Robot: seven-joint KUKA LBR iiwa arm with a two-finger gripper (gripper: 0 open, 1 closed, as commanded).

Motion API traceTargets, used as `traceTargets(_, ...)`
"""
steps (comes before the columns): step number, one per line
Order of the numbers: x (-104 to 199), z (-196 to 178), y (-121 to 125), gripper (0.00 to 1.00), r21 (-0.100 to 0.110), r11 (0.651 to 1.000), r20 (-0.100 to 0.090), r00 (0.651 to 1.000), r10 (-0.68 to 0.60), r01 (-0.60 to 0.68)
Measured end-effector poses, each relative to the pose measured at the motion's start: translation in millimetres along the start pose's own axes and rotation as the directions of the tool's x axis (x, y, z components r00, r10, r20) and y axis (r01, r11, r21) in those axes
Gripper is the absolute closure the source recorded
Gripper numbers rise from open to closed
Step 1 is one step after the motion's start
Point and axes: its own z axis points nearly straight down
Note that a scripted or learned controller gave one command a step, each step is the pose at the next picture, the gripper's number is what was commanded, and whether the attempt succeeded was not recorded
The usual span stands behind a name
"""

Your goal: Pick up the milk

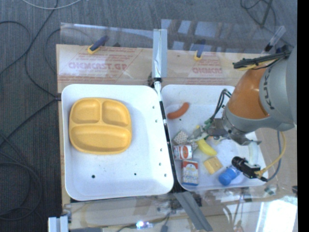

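White bins: two are sitting side by side on the worktop (96, 66), the left bin (65, 144) and the right bin (203, 98) touching along their inner rims.
Yellow tray: it is lying flat in the upper left part of the left bin, a three-part tray (100, 125), well apart from everything else.
Milk: the milk (190, 172), a small red and white carton, is lying in the right bin near its lower left corner, close to the inner wall.
Milk's neighbours: a can (183, 152) is sitting just above the milk in the view, nearly touching it; a yellow block (212, 166) is lying just to its right.
Other things in the right bin: a sausage (177, 110) is lying alone toward the upper left; a pale netted piece (180, 137) is resting just above the can; a banana (206, 147) is lying near the middle; a blue piece (228, 176) is sitting by the lower rim, to the right of the yellow block.
Arm: I am reaching in from the right with my arm (251, 100), its orange band hanging over the right half of the right bin, and its low end is pointing toward the banana.
Grip: I am not able to tell how far it is standing open, or whether it is holding anything; my own wrist is hiding that part.
Milk and me: the milk is lying free on the bin floor, apart from my arm, with the banana and the block between us.
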Motion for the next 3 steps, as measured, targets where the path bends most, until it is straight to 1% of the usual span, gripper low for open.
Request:
traceTargets(1, 15, -13, -5, 0.0, 0.012, 0.999, -0.004, 0.999, -0.052, 0.052)
traceTargets(2, -59, -90, 53, 0.0, 0.012, 0.999, 0.003, 0.999, 0.032, -0.032)
traceTargets(3, -23, 10, -5, 0.0, 0.005, 0.992, 0.001, 0.992, 0.13, -0.13)
